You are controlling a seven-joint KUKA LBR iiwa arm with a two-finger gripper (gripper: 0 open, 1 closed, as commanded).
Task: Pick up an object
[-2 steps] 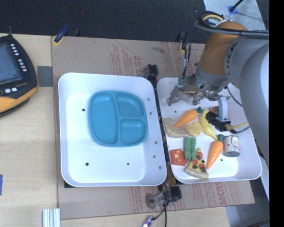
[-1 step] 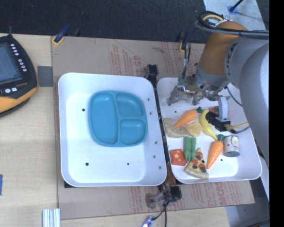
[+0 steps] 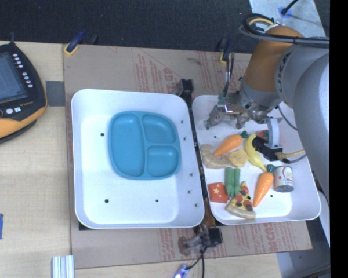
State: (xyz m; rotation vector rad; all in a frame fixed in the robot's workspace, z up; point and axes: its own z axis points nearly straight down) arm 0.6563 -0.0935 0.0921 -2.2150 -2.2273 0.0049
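we see the gripper (image 3: 227, 116) low over the far end of the right bin (image 3: 304, 213), near the wall that it shares with the left bin (image 3: 81, 155). its fingers stand apart, and we see nothing between them, so in our judgement nothing is picked up yet.

the things to choose from lie in the right bin: one carrot (image 3: 228, 144) just in front of the gripper, a banana (image 3: 254, 153) beside it, a second carrot (image 3: 263, 187), a small can (image 3: 283, 178), a pizza slice (image 3: 240, 204) and a red piece (image 3: 217, 192). the first carrot is the nearest one.

the left bin holds a blue plate (image 3: 144, 144) with three compartments, and no food lies on it.

what is left, we think, is the whole grasp: go down on one thing, close on it and lift it.
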